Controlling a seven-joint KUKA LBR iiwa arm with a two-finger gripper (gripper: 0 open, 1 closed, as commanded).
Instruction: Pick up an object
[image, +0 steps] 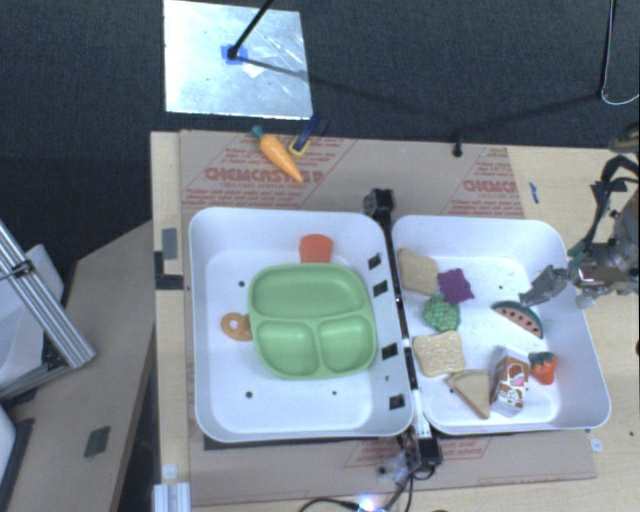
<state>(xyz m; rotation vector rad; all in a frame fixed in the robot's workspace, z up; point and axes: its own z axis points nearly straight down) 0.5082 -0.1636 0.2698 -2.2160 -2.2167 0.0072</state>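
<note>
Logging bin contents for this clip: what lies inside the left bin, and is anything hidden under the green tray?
The left bin holds a green divided tray, an orange cup behind it and a small pretzel-like ring beside it. Whatever lies beneath the tray is covered.

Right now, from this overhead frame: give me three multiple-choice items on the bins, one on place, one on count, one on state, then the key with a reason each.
1. Where does the green divided plate lie?
A. in the left bin
B. in the right bin
C. on the bench outside both bins

2. How many compartments does that plate have?
A. two
B. three
C. five

3. How does the claw stand to the watermelon slice?
A. clamped on it and lifting it
B. near it, over the right bin's right side, with nothing seen between its fingers
C. far off, over the left bin

Key:
1 A, the plate rests on the left bin's floor beside the orange cup.
2 B, one wide section on top and two smaller below.
3 B, the slice lies on the right bin's floor just below the claw's tip.
</note>
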